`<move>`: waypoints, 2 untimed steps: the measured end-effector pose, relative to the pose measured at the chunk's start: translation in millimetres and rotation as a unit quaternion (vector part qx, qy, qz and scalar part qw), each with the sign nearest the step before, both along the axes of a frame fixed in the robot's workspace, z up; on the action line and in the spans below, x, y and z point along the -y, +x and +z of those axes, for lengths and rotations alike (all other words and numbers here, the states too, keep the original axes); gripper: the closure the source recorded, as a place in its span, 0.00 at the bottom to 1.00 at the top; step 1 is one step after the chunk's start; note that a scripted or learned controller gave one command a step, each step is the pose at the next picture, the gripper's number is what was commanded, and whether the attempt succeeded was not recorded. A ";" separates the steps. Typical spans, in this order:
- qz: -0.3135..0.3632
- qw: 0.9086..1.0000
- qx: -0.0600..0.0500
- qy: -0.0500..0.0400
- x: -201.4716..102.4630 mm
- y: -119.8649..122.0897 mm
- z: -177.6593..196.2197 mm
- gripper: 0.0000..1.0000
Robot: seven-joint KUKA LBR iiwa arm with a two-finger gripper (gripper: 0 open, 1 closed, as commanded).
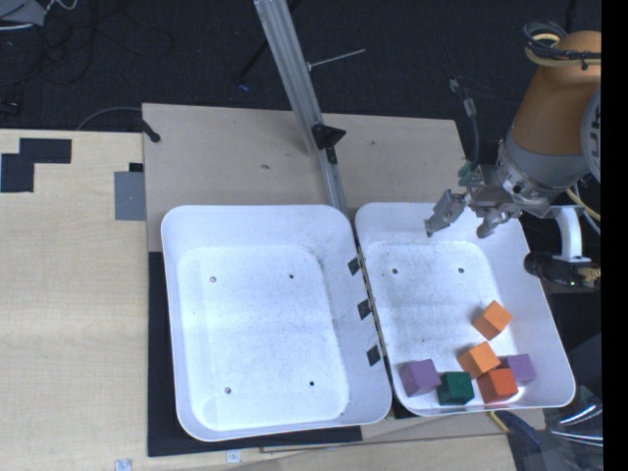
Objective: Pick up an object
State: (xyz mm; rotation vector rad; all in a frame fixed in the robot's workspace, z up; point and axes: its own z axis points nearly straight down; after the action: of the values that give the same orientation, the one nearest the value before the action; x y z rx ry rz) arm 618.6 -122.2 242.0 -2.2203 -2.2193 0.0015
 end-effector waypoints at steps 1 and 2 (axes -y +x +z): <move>-0.001 1.000 -0.005 0.001 7.9 -52.1 -55.2 0.00; -0.004 1.000 -0.002 -0.001 74.8 -105.3 -50.1 0.00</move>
State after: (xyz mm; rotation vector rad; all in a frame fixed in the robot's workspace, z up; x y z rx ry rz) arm 513.3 -197.0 191.8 -2.2275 -2.2107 0.0075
